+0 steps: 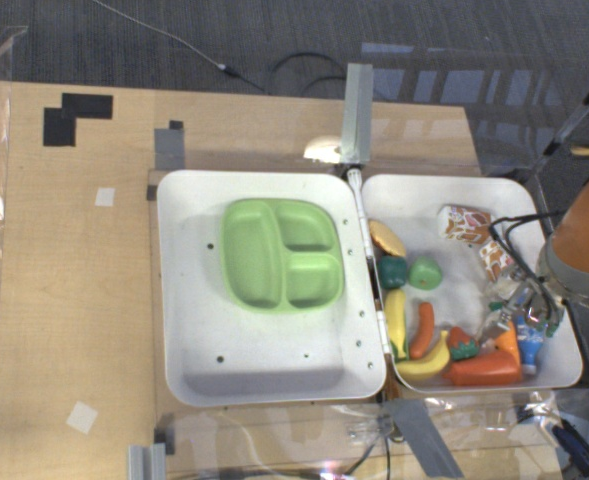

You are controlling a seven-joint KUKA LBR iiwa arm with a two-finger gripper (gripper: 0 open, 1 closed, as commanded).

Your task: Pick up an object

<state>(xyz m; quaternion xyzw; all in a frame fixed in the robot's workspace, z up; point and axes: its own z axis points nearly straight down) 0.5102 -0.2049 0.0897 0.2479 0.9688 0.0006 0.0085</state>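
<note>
no writing legible anywhere; printed orange-and-white pattern on the crinkled snack wrapper (466, 222), too small to read. right bin (452, 191) taken as landmark: wrapper lying in its far part, a second crumpled printed packet (494, 260) just beyond, toward the arm side. along its left wall, a tan-and-yellow wedge-shaped toy (386, 238), then a dark green round piece (392, 271) touching a lighter green ball (425, 274). nearer the front, a yellow corn-like piece (396, 320) with long axis running front to back, a red chili-like piece (424, 326) tilted beside it, a banana (424, 359) curved along the front wall, and a red-orange pepper shape (484, 369) lying left to right at the front. end effector (514, 313) low over the right bin's arm-side front corner, above a blue-and-white small item (530, 346); open or closed impossible to tell, nothing plainly seen between its tips. left of the right bin, the left bin (199, 368) carrying a green divided plate (279, 253), both on the wooden bench (64, 298).
</note>
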